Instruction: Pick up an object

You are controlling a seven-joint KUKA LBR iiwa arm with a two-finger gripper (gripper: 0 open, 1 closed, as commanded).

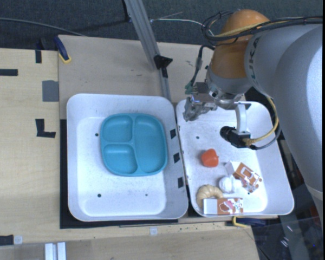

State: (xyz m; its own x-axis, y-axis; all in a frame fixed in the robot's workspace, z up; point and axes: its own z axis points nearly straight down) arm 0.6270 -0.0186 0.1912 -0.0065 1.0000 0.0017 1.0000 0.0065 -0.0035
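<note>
The arm (271, 58) fills the upper right and hides the far right corner of the right bin (190, 161). Its gripper (194, 110) hangs over that bin's upper left corner, near the wall shared with the left bin (76, 145). The fingers are small, dark and blurred against the wrist; whether they are apart or together cannot be told, and nothing can be seen between them.

There are two white bins. The left one holds one blue plate (134, 144) with three compartments. The right one holds five things, all clustered in its near half, well apart from the gripper: one red ball (209, 158), one croissant (208, 191), one small white lump (226, 184) too blurred to name, and two orange-and-white packets (246, 176) (224, 206), the lower one lying along the near wall, just beside the croissant.
</note>
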